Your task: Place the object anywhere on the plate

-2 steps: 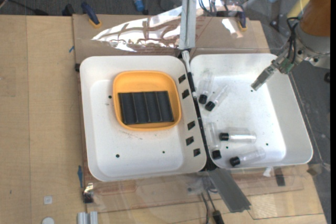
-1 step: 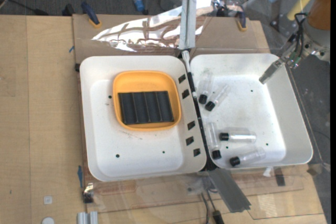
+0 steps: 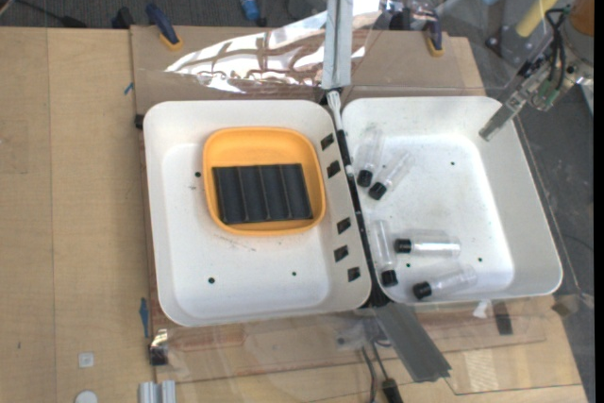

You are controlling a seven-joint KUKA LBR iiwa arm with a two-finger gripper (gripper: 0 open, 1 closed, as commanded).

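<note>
1. Resting on the orange rounded-square plastic plate (image 3: 264,140), left of centre, a black ridged rectangular block (image 3: 261,193) was seen.
2. The gripper (image 3: 493,127) was seen at upper right; its state could not be told.

We can read no text, label, brand, number or sign on anything in this view.

- We see two bins side by side on the table (image 3: 66,203).
- In the left bin (image 3: 179,283) lies a plate (image 3: 264,144), with a ridged tray (image 3: 261,193) on it.
- In the right bin (image 3: 500,203) lie vials (image 3: 427,247), scattered near its left and front sides.
</note>
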